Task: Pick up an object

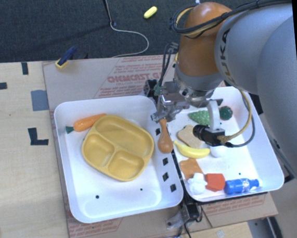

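Observation:
My gripper (162,114) hangs over the divider between the two white bins, below the orange wrist band. A brown wooden spoon (164,139) hangs bowl-down from it, its thin handle running up between the fingers, which are shut on it. The spoon's bowl is above the right edge of the left bin (63,150). Just to its right, in the right bin (269,154), lie a yellow banana (192,151) and a tan bread slice (186,135). The arm hides the far part of the right bin.
The left bin holds a yellow divided plate (118,146) and an orange carrot (89,122). The right bin also holds green toys (200,117), an orange block (190,166), a red block (215,181), a white piece (196,183) and a blue bottle (241,186).

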